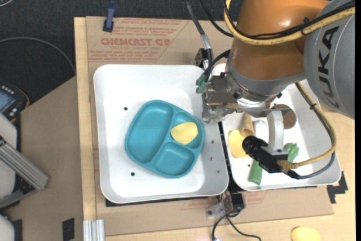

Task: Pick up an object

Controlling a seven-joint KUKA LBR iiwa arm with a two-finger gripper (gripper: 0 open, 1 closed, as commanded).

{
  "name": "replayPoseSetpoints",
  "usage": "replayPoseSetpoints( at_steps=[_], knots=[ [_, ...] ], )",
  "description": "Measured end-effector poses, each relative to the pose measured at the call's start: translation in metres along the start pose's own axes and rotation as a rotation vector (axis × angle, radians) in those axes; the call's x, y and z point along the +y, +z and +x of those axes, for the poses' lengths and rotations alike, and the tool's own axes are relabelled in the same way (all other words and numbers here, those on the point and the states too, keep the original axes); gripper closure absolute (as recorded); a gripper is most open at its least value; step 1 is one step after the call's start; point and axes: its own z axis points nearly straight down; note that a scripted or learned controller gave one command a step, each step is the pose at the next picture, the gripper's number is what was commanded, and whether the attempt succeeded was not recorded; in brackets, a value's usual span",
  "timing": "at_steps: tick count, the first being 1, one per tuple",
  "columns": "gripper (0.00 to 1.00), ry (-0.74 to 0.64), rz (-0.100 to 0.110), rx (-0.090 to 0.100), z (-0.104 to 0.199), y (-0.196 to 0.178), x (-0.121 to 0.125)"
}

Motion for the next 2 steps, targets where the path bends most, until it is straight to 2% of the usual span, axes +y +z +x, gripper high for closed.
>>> replayPoseSetpoints(
  at_steps=[1,2],
  knots=[
    [1.0,-0.002,-0.02,0.006,0.001,-0.019,0.003],
    [1.0,-0.003,-0.022,0.006,0.001,-0.029,0.003]
  ],
)
